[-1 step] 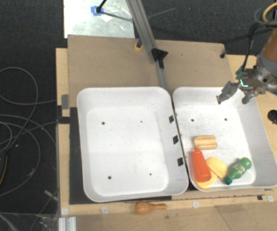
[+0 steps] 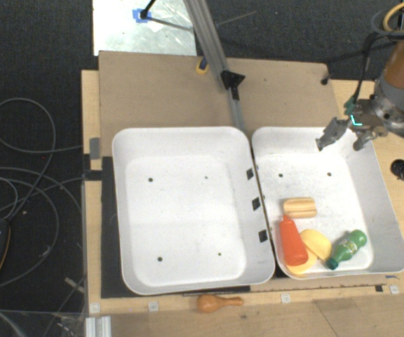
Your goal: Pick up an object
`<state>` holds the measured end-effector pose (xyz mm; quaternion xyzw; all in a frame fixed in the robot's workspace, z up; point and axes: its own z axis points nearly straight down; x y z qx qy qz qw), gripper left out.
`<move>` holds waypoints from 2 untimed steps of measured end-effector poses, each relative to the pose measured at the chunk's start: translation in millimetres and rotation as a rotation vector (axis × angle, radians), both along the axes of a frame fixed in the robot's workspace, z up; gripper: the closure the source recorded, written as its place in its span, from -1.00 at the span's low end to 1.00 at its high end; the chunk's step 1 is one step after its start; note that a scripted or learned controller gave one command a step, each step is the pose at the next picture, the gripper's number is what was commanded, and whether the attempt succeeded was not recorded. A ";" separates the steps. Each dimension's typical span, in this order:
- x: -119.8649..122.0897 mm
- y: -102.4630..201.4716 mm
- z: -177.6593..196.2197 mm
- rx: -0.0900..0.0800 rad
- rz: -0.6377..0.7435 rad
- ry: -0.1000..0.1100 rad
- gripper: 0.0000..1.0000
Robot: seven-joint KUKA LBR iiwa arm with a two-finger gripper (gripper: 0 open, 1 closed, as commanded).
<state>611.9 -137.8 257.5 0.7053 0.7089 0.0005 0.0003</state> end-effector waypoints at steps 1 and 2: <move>-6.7 -3.3 -44.7 0.000 -0.005 0.004 -1.00; 1.4 2.3 -93.1 0.001 -0.002 0.004 -1.00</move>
